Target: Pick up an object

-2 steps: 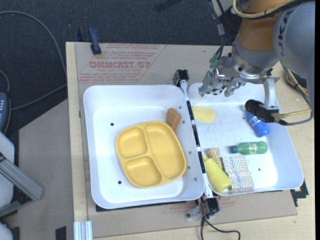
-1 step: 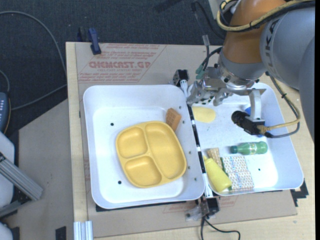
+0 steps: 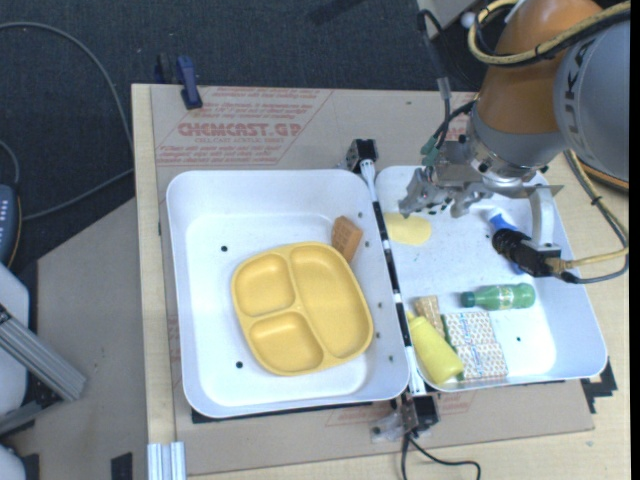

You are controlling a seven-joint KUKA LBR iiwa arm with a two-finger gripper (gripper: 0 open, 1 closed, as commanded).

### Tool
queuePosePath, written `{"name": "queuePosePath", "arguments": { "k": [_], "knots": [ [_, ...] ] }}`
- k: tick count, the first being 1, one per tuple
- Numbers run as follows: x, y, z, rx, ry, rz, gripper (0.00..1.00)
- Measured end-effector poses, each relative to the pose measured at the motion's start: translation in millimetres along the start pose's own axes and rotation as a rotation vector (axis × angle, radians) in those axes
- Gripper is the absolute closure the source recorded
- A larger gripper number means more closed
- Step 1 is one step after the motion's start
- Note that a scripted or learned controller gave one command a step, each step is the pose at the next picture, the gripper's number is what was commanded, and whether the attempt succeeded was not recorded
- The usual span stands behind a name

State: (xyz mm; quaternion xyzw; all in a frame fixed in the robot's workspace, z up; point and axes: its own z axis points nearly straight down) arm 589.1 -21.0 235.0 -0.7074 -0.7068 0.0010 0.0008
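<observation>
Far to the left of the end effector (image 3: 437, 203), in the left bin (image 3: 180, 208), lies a yellow divided plate (image 3: 300, 308). A small brown block (image 3: 347, 236) lies closer, off the end effector's lower left and across the wall between the bins. A pale yellow disc (image 3: 410, 231) lies flat in the right bin (image 3: 450, 263), just below and left of the end effector, and I judge it the likeliest target. The end effector hangs low over the bin's far end, and I cannot tell whether it is spread or pressed together. Well below it lie a yellow bottle-like thing (image 3: 437, 350) and a patterned packet (image 3: 480, 346), and to its lower right a green bottle (image 3: 498, 296). This looks like the approach step, with nothing held. The next move calls for centring over the disc and going down squarely, since so flat a thing offers little to grip.
</observation>
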Motion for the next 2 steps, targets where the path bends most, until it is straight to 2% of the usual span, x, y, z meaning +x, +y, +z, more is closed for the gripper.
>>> {"name": "queuePosePath", "arguments": {
  "k": [1, 2],
  "knots": [
    [-2.9, -30.1, 7.2, 0.000, 0.001, 0.000, 1.00],
    [35.7, -28.3, 6.5, -0.002, 0.001, -0.002, 1.00]
  ]
}}
